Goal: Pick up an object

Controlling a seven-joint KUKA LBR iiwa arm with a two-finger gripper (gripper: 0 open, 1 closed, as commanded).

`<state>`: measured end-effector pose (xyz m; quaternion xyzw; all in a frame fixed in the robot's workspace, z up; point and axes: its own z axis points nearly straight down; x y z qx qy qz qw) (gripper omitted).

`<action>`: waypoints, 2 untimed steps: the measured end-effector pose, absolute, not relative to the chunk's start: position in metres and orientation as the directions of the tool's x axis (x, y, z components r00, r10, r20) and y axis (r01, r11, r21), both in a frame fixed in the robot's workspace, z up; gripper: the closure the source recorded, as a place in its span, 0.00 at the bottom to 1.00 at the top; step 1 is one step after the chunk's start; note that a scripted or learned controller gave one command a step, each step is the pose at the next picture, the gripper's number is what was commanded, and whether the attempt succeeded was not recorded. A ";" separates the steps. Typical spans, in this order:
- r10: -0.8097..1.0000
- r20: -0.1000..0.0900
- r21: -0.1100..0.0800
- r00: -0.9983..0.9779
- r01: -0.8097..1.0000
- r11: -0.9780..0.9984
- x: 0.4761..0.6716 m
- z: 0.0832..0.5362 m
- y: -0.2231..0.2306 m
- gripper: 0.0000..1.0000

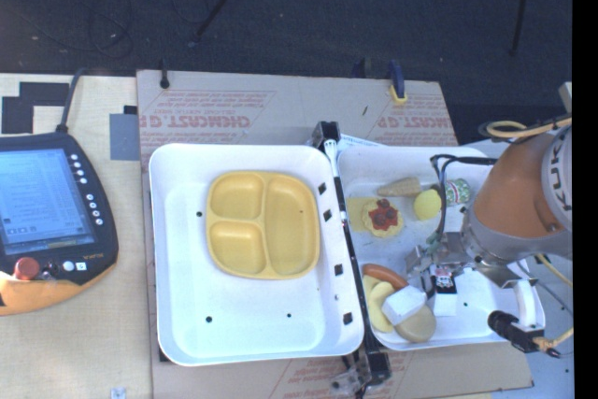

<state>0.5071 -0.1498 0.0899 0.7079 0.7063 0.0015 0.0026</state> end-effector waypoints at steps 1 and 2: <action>1.000 0.004 0.001 0.006 1.000 -0.006 0.508 0.101 -0.151 1.00; 1.000 0.002 0.006 -0.009 1.000 0.009 0.538 0.192 -0.052 1.00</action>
